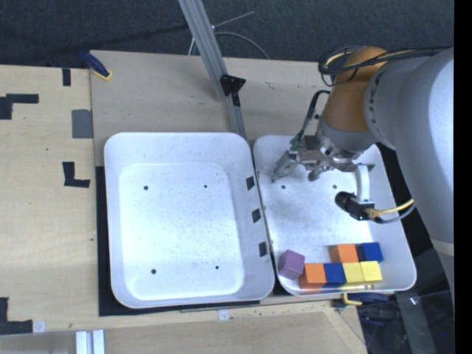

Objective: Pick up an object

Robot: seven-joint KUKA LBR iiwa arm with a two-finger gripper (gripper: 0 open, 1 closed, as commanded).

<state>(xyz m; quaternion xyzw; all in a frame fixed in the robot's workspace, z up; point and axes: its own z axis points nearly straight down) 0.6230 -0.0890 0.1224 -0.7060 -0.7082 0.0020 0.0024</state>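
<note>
End effector point(295, 166) spread, empty, upper right bin point(317, 205). Purple block point(292, 262), lower centre-right: likely light, rigid; grip its opposite flat faces.

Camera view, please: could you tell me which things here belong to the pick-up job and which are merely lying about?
Job:
- end effector
- purple block
- orange blocks
- blue blocks
- yellow blocks
- right bin

Lying about:
- left bin
- metal pole
- blue-and-yellow clamp
</note>
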